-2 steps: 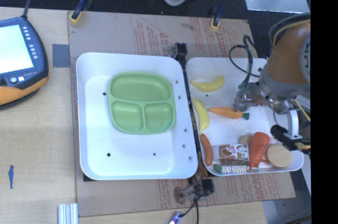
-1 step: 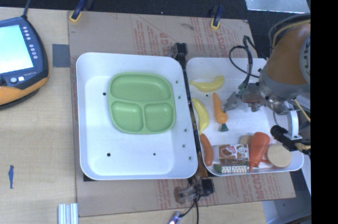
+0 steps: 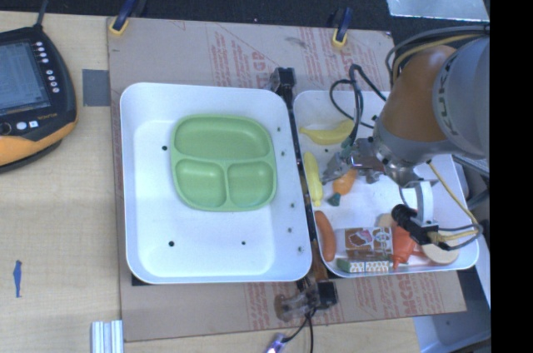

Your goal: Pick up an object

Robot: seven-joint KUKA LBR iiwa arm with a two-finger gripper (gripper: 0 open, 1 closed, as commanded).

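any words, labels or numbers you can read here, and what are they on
None can be quoted.
Red print repeated across the cardboard sheet: too blurred to read.
Label on the small box in the right bin: picture and print, too small to read.
Screen and buttons of the handheld pendant: too blurred to read.
Green divided plate in the left bin: no text.

I see two white bins (image 3: 150, 176). The left one carries a pale green divided plate (image 3: 223, 162). In the right bin (image 3: 450, 264) I note a yellow banana (image 3: 326, 132), a yellow corn cob (image 3: 312, 178), a red-orange sausage (image 3: 326, 236) and a brown-and-white printed packet (image 3: 368, 248).
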